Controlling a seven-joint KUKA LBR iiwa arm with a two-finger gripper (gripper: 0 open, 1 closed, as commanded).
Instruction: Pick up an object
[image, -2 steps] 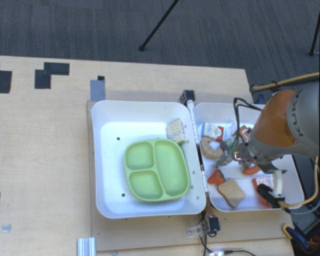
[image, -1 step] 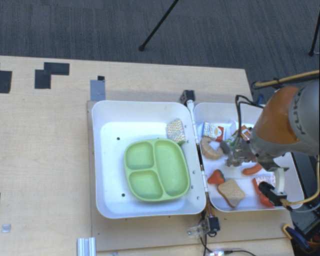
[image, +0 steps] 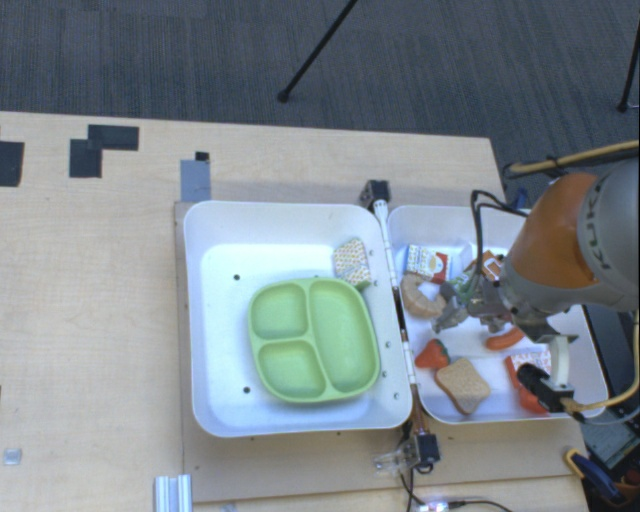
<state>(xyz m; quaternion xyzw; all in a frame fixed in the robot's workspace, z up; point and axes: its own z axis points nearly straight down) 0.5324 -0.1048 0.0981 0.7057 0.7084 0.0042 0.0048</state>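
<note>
My gripper (image: 462, 300) hangs low over the middle of the right bin (image: 590, 395), under the grey arm with its orange band. Right beneath and beside it lie a tan round bread-like piece (image: 420, 297), a small white and green packet (image: 424, 262) and a red-orange sausage-shaped piece (image: 502, 340). Closer to the front of that bin are a small red piece (image: 432, 354), a brown bread slice (image: 464, 386) and an orange-red item (image: 528, 388). Nothing shows between the gripper's tips.
The left bin (image: 215, 300) holds a green three-compartment plate (image: 314, 340) and a small patterned packet (image: 351, 260) at its back right. A ridge where the two bins meet runs just left of the gripper. Cables lie at the bench's front edge.
</note>
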